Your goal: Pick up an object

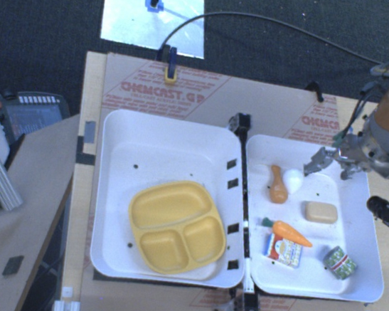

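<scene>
The right bin (pixel 371 280) holds several small items: a brown drumstick-shaped piece (pixel 277 184) with a white lump (pixel 293 179) beside it, a beige block (pixel 321 212), an orange carrot (pixel 291 234), a small red-and-white carton (pixel 283 251) and a green patterned can (pixel 339 263). My gripper (pixel 334 166) hangs over the far part of this bin, above and to the right of the white lump. It is open, its two fingers spread wide with nothing between them.
The left bin (pixel 116 176) contains a yellow divided tray (pixel 177 225). A black clip strip (pixel 242 201) runs along the seam between the bins. A cable (pixel 270 25) arcs across the back, and a teach pendant (pixel 31 114) lies at the left.
</scene>
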`<state>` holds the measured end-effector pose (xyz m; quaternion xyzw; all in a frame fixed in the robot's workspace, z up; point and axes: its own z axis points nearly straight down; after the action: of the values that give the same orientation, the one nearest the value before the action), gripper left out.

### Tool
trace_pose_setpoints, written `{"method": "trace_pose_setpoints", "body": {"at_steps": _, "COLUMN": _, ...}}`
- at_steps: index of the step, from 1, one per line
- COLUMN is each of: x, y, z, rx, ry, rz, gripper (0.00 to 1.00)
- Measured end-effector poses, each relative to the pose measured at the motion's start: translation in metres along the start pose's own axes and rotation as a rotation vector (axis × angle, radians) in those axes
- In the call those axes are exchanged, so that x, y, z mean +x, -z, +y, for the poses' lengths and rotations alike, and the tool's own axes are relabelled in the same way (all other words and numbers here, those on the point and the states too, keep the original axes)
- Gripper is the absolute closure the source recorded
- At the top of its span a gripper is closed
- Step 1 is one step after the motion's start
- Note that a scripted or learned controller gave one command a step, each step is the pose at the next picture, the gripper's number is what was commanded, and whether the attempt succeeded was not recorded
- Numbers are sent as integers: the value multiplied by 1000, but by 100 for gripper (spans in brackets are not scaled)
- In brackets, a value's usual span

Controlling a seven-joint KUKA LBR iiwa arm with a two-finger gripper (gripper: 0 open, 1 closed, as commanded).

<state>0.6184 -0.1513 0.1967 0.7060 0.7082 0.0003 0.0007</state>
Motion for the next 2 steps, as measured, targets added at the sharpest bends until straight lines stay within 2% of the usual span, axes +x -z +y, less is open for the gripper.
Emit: {"method": "trace_pose_setpoints", "body": {"at_steps": 2, "x": 1, "y": -107, "z": -10, "rx": 3, "ry": -1, "rz": 1, "gripper": 0}}
